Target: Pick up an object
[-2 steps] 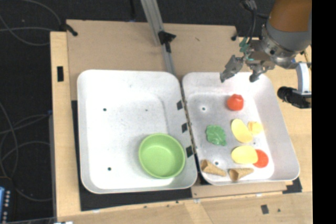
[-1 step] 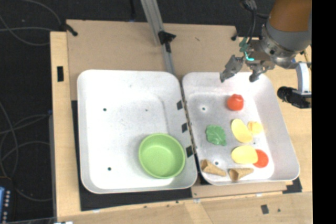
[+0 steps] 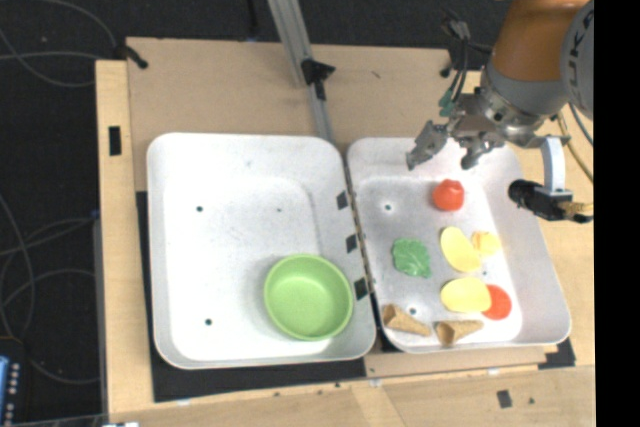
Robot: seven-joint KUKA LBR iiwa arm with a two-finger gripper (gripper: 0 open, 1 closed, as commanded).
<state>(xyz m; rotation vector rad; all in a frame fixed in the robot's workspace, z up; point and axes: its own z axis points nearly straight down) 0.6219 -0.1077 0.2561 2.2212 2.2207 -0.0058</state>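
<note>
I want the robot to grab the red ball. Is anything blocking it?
Nothing visible blocks it. The gripper hangs open above the red ball in the right bin, with bare floor around it.

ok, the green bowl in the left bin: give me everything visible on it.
The green bowl is a round, light green dish, plastic by the look, with a smooth rim and a slightly darker inner floor. It stands upright, mouth up, with nothing visible inside. It sits on the floor of the left bin, in the near right corner, close to the wall shared with the right bin. Only the bin floor touches it. The gripper is well away, over the right bin.
</note>
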